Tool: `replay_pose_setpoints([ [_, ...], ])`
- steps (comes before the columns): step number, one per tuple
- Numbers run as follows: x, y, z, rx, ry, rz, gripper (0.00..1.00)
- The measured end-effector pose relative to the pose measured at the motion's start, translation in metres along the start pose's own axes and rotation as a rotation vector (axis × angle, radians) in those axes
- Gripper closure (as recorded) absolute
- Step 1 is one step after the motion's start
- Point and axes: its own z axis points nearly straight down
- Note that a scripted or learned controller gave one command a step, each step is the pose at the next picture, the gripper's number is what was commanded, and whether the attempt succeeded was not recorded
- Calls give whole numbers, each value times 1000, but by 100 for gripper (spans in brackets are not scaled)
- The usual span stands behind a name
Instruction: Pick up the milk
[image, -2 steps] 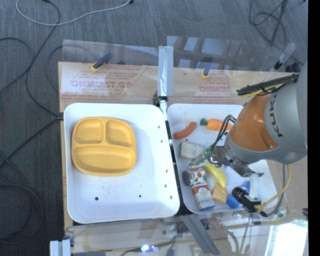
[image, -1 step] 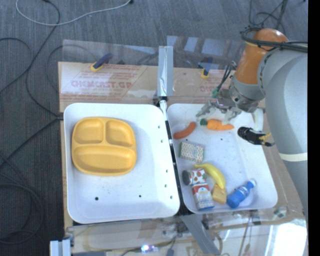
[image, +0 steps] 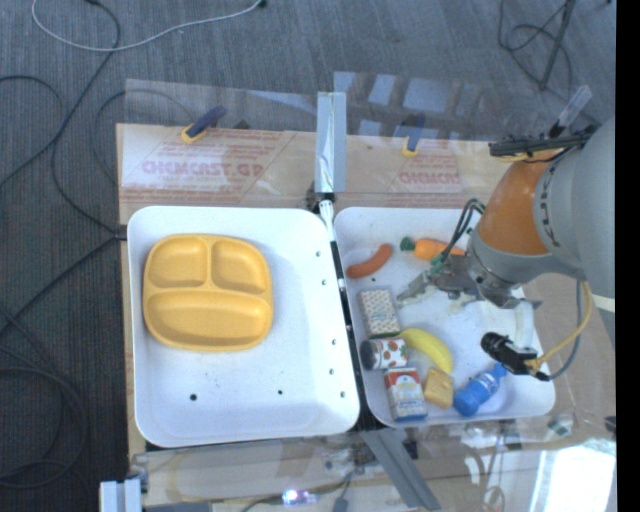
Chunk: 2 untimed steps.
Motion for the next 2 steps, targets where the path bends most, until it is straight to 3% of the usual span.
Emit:
replay_pose_setpoints([
  [1,5,64,-124,15,0,-130,0],
  [2,-50,32,-59,18,0,5,0],
])
